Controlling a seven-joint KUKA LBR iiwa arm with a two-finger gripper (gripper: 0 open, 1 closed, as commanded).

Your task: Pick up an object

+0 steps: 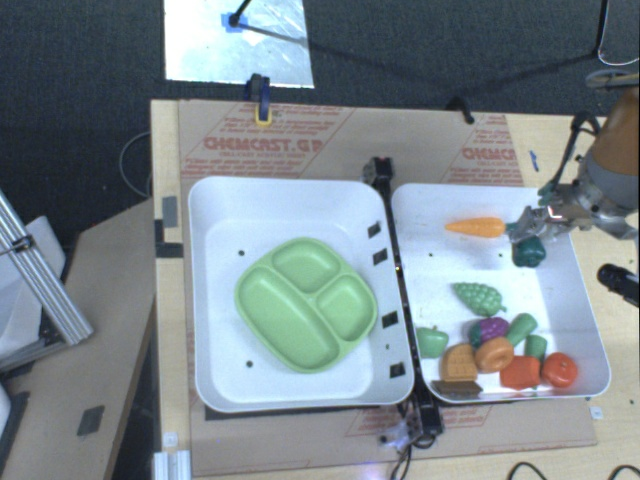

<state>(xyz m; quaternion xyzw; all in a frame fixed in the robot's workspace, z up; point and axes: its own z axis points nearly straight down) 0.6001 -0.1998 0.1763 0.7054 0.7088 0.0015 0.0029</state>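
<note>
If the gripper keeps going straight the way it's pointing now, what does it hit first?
The gripper points left and slightly down across the right bin. The dark green piece sits just under its tip, so that is probably first; the carrot lies next along that line. Height above them is unclear from this one view.

Two bins sit side by side on the counter (pixel 330 133): the left bin (pixel 215 268) holds a divided plate (pixel 305 304) near its middle. In the right bin (pixel 570 298), a toy carrot (pixel 476 227) lies toward the back, toy grapes (pixel 477 296) sit mid-bin, and other toy foods (pixel 500 353) crowd the front, with the end effector (pixel 528 230) just right of the carrot.
</note>
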